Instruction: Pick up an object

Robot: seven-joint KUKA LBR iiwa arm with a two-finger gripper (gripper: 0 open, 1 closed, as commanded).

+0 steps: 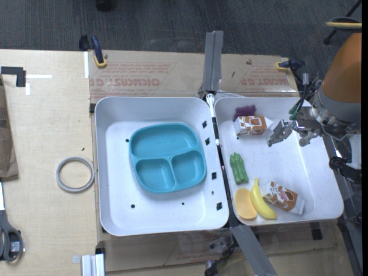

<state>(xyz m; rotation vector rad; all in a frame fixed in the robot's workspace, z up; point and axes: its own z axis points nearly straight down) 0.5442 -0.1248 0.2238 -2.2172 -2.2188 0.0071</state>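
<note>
The pale wooden tabletop [46,131] carries two shallow white bins set side by side, and the grey arm [345,73] with its orange band comes in from 3 o'clock. The left bin [109,171] holds a blue divided tray [167,157] with three compartments, lying near the bin's middle. The right bin [313,171] holds the small objects. At its 12 o'clock end sits a small white and orange carton [251,125], with something purple [246,109] just behind it (too small to tell what it is). Toward 9 o'clock, near the wall shared with the left bin, lies a green vegetable-shaped toy [238,168]. At 6 o'clock a yellow banana [263,200] lies touching a flat orange piece [245,204] on its 9 o'clock side, and a second printed carton [283,198] lies just beside the banana toward 3 o'clock.

The hand [280,134] hangs over the right bin's upper half, at 3 o'clock of the white and orange carton and just apart from it; nothing shows between its fingers, and their spread I cannot tell.

On the tabletop at 9 o'clock of the left bin lies a grey ring [75,173], and scissors [10,240] lie near the 7 o'clock corner.
</note>
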